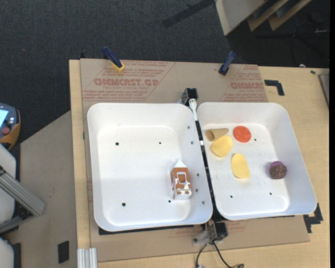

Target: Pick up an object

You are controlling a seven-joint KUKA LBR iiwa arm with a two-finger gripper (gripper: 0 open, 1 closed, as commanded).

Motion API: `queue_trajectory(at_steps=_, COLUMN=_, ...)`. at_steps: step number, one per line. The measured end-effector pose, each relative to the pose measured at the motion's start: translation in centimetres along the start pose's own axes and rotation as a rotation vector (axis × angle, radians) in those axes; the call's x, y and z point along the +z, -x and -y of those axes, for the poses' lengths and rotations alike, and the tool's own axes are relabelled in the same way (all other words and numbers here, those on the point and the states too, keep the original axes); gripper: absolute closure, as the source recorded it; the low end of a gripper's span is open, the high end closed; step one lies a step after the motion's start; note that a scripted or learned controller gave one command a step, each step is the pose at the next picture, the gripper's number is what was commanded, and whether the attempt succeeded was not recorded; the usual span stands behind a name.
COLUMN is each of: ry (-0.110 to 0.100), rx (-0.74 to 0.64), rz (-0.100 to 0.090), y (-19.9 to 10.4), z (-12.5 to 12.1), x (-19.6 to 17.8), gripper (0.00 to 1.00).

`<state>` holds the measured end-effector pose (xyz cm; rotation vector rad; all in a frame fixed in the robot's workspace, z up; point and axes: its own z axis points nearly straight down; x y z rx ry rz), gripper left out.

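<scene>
Camera view: small carton (180, 183) stands in the left bin (104, 120), at 5 o'clock from its centre, near the dividing rim. Gripper state cannot be told. Recommended: descend vertically, straddle the carton's narrow sides, avoid the rim.

The counter (314, 104) is light wood, covered by a brown cardboard sheet (157, 78) with red printed letters. Two blue clamps (112, 58) hold the sheet at its far edge. Around the counter, the floor (42, 47) is dark carpet. Pale wooden furniture (256, 13) stands at the top right.
</scene>
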<state>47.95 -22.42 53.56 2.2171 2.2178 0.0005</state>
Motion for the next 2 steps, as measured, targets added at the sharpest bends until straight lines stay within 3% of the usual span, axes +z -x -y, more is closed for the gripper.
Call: queue_trajectory(at_steps=2, ry=-0.005, rx=-0.006, rz=-0.005, y=-10.0, z=0.0, x=-0.1, gripper=0.0)
